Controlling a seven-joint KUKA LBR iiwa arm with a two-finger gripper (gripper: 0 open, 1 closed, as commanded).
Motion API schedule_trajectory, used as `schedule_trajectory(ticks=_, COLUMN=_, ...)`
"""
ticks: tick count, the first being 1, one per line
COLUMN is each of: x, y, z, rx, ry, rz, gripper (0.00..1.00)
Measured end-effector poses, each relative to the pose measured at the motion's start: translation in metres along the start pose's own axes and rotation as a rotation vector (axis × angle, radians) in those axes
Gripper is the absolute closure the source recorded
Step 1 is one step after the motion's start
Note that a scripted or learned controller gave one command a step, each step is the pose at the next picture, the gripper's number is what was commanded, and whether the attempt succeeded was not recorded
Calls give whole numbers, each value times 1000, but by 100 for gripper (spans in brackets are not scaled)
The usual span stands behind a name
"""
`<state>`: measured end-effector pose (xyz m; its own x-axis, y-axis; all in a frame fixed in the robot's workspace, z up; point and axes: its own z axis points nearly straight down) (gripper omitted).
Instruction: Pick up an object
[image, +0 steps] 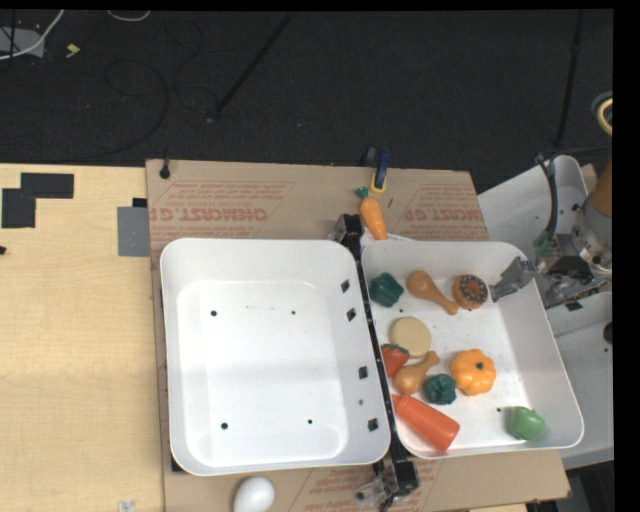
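While the grey two-finger gripper (512, 277) sits over the upper right edge of the right-hand shallow white bin (555, 370), nothing lies between its fingers, and how wide they are parted cannot be told from this slant. Just to its left, nearly touching, rests a round brown disc-shaped toy with a reddish centre (469, 291), and beside that lies a tan pear-shaped gourd (429, 289). Farther left, close to the dividing wall, sits a dark green leafy toy vegetable (386, 290).

Around the bin's middle, a pale beige rounded piece (410, 335) lies above a second tan gourd-like piece (415, 373), with a small red piece (393, 357) pressed against the left wall beside them. An orange toy pumpkin (473, 371) stands to the right of these, touching or nearly touching a small dark green lump (439, 390). A long red-orange pepper-like piece (426, 421) lies along the lower left corner, and a bright green rounded toy (526, 424) rests apart in the lower right corner.

The left-hand shallow white bin (180, 350) holds no toys. Outside the bins, an orange toy carrot (373, 218) lies on the brown cardboard sheet (250, 205) behind the divider, under a blue-and-yellow clamp (378, 172), and a white egg-shaped object (254, 494) sits at the front edge.
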<state>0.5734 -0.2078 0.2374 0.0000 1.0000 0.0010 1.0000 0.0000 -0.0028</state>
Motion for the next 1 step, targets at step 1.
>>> schedule_trajectory(ticks=1, x=49, y=41, z=-153, rx=-20, ry=-4, rz=-8, gripper=0)
